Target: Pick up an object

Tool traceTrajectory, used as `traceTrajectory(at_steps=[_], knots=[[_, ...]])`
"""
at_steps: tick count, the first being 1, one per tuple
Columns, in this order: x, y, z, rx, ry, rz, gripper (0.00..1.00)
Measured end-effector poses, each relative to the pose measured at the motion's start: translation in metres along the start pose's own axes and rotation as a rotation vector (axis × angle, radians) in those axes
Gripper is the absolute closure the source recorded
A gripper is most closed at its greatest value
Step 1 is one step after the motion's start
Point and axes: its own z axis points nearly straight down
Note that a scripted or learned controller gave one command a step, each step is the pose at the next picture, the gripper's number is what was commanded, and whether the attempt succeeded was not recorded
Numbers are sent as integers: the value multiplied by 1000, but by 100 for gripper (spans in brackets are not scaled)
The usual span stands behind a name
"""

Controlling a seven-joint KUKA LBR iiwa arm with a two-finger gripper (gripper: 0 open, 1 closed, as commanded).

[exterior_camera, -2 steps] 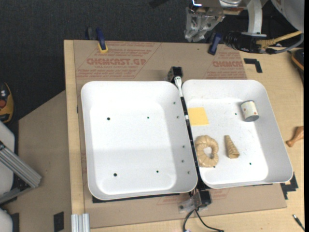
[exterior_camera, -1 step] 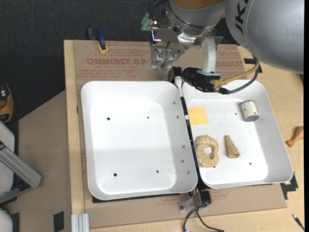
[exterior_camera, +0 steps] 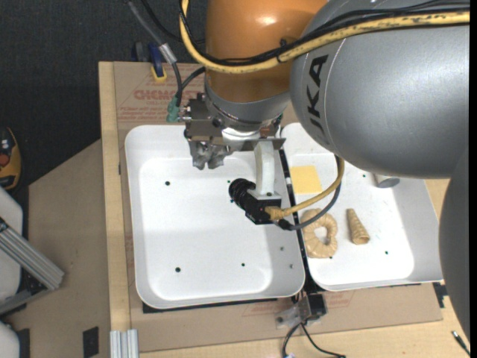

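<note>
Three things lie in the right bin: a flat yellow square near the divider, a tan pretzel-shaped piece at the front left, and a tan ridged cone beside it. My gripper hangs under the orange wrist over the far middle of the left bin, well left of all three. Nothing shows in it. A white bracket and a black cable plug on the wrist hang over the left bin's right side. The arm hides the far part of the right bin.
Both bins rest on a brown cardboard sheet on the bench. A blue and yellow clip sits at the sheet's far edge. An aluminium rail lies at the left. Cables trail at the front.
</note>
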Motion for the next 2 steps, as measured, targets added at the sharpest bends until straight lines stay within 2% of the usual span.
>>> traceTrajectory(at_steps=[1,2], knots=[[2,-37,-28,-9,2,5,100],[1,-55,-59,-16,3,6,100]])
